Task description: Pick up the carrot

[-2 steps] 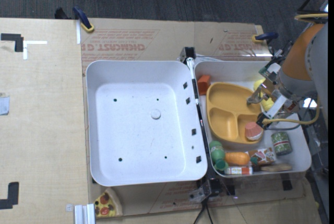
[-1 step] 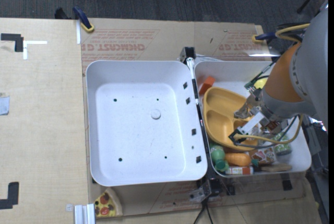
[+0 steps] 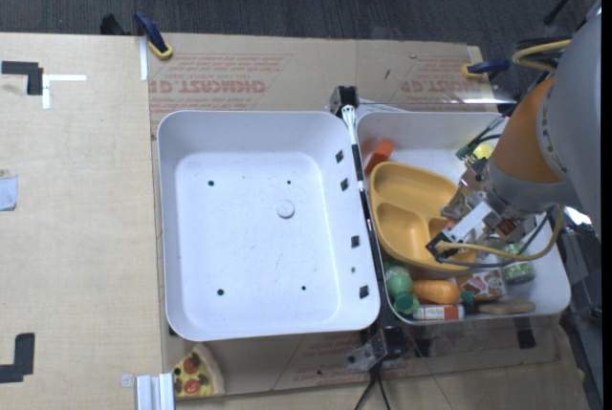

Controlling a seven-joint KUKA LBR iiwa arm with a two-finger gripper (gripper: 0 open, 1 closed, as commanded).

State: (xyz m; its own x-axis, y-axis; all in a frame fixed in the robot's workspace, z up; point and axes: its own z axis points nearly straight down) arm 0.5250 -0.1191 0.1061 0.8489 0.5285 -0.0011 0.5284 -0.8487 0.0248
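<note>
A: Where is the carrot (image 3: 436,290) found?

B: It is seen in the right bin (image 3: 421,133), lying on its side close to the wall nearest the view's bottom edge. A green piece (image 3: 398,283) is set just to its left and a small box (image 3: 484,284) just to its right. A red-and-white tube (image 3: 441,312) is laid just below it.

A: And the gripper (image 3: 467,215)?

B: It is held over the same bin, above the right edge of the yellow dish (image 3: 402,207). It is placed higher in the view than the carrot and apart from it. How far it is spread cannot be told, nor whether anything is held.

A: What else is noted?

B: An orange block (image 3: 380,153) is tucked behind the dish, near the bin's upper-left corner. The left bin (image 3: 249,207) is set directly beside the right one.
</note>
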